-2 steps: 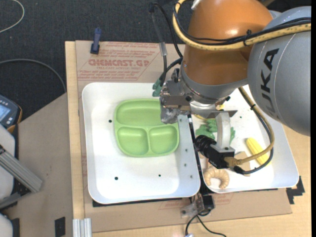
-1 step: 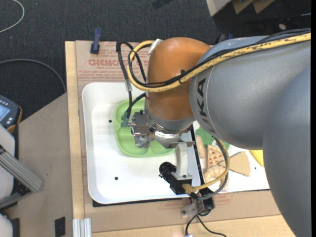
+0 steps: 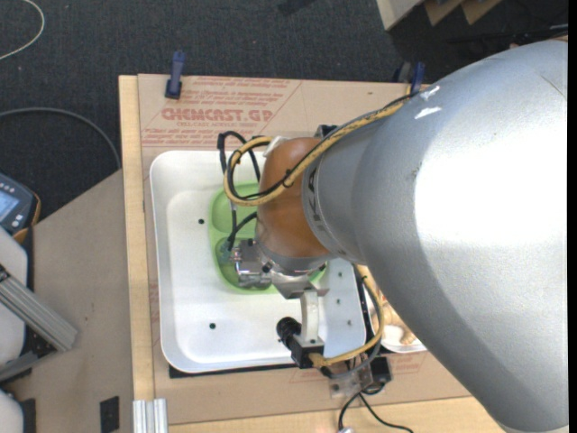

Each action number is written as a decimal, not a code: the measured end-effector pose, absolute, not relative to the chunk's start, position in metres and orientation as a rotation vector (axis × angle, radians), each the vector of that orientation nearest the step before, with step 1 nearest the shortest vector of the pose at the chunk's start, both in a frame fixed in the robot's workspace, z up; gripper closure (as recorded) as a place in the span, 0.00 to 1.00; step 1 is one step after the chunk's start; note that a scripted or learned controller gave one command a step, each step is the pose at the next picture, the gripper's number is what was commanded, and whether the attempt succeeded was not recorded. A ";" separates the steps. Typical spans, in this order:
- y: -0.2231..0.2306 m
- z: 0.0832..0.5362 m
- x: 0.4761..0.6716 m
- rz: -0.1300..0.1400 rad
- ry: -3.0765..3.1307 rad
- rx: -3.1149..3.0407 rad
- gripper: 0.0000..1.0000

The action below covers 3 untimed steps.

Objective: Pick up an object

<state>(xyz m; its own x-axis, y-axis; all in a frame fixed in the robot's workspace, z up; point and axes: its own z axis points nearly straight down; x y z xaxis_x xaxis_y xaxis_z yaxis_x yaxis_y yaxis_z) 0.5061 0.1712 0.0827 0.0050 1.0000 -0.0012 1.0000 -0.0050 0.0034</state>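
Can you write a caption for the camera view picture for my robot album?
Grey arm reaches down over a green object in the white bin.

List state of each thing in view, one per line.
arm: reaching over the left bin, covering most of the right side
green object: lying in the left bin, largely hidden under the wrist
left bin: flat on the bench
blue clamp: clipped on the board's far edge

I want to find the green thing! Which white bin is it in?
The left white bin, the one seen whole. The green thing lies under the arm's orange band; the other bin is mostly hidden behind the arm.
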 end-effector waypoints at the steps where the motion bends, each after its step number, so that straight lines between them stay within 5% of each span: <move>1: 0.148 0.406 0.549 0.029 2.214 2.213 1.00; 2: 0.165 0.196 0.615 -0.012 2.225 2.224 1.00; 3: 0.132 0.232 0.561 -0.007 2.222 2.227 1.00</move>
<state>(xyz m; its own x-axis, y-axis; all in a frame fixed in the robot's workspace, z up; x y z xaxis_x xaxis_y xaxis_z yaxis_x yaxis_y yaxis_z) 0.5605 0.1324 0.2318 0.0026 1.0000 0.0000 1.0000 -0.0026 -0.0062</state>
